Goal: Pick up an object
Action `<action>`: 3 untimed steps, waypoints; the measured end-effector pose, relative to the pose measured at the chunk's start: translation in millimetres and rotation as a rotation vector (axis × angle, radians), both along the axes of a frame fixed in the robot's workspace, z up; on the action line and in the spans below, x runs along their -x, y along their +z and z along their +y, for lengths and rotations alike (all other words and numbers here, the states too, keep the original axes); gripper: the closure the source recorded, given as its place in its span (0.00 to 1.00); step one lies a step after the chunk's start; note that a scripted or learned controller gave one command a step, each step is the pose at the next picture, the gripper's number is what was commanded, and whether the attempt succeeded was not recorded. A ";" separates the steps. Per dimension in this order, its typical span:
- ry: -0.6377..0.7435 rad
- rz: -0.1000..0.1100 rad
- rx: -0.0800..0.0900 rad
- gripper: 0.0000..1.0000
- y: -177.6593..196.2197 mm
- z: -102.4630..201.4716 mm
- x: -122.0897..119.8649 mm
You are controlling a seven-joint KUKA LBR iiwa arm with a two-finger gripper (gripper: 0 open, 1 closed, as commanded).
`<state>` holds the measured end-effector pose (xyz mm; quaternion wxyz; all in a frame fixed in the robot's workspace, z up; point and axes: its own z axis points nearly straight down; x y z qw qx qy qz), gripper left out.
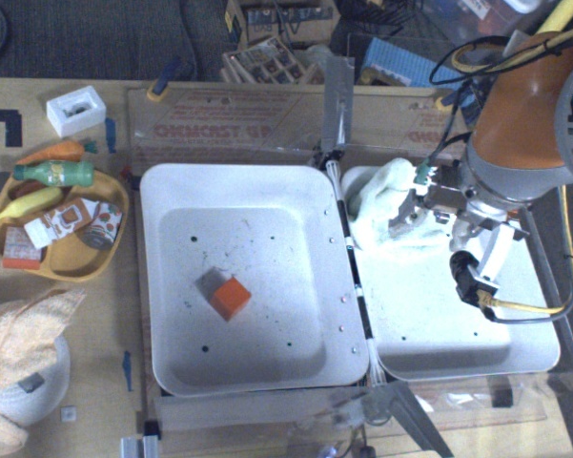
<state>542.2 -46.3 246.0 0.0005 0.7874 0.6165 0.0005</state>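
Low over the right bin [515, 351], the pincer [412, 219] sits against one crumpled white cloth [386, 203] at that bin's upper left corner; whether it is spread or pinching the cloth I cannot tell. One orange block [233, 298] lies in the left bin [172, 198], touching one small grey piece [211, 281]. Two white bins stand side by side on a light wooden surface [38, 98]. At its left rest one yellow bowl [76, 265] of toy food, one small white box [76, 111] and a beige cloth [19, 337]. Cables and boxes crowd the floor beyond.
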 end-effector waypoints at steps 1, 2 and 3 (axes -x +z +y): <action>-0.077 0.000 0.002 0.00 -23.8 -134.0 -18.0; -0.079 -0.003 0.003 1.00 -13.5 -135.6 -18.4; -0.080 -0.003 0.003 0.00 -13.5 -135.6 -18.3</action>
